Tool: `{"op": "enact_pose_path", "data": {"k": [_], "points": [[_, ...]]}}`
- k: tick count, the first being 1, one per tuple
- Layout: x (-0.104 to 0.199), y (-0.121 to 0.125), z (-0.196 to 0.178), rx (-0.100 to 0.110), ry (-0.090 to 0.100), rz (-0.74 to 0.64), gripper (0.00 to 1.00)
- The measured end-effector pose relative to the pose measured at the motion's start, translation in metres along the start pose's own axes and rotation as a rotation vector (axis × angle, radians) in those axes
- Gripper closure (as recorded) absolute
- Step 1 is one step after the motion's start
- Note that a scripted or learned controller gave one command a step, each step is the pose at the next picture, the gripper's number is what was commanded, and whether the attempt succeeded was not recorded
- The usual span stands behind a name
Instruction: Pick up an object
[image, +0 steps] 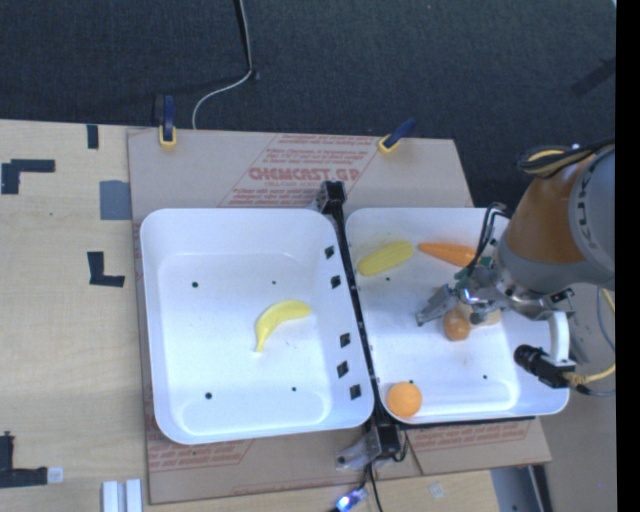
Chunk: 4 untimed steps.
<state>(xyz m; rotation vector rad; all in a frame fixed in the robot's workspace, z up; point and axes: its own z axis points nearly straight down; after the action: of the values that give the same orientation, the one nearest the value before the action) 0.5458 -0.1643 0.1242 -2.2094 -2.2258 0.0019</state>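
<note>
Fingers (432, 310) of the gripper (450, 308) reach leftward into the right bin (500, 395), grey and slightly splayed, and you can see a small brownish object (457, 326) right at their base, touching or tucked beneath them. Whether the object sits between the fingers or merely beside them, you cannot tell from this slanted view, so don't count it as a grasp. The object looks rounded and stubby, with no clear long axis.

To do this step well, bring the fingertips down so they straddle the brown piece squarely, then close and lift straight up, watching that it rises with the hand.

Moving outward, an orange carrot (446, 253) lies just above the gripper, its long axis running roughly left to right, narrow end toward the left. A yellow corn-like piece (384, 258) lies near the divider (346, 300), tilted up toward the right. An orange ball (404, 399) rests at the right bin's lower left corner. In the left bin (180, 400), a yellow banana (278, 319) curves from lower left to upper right, well apart from the arm.
</note>
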Motion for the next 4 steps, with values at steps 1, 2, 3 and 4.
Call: {"op": "enact_pose_path", "data": {"k": [1, 2, 3, 4], "points": [[-0.003, -0.002, -0.016, -0.001, -0.002, 0.005, 1.0], [-0.01, -0.038, -0.178, -0.018, -0.008, 0.007, 1.0], [0.006, -0.062, -0.287, -0.018, -0.007, 0.005, 1.0], [0.009, -0.063, -0.272, -0.004, -0.004, 0.007, 1.0]]}}
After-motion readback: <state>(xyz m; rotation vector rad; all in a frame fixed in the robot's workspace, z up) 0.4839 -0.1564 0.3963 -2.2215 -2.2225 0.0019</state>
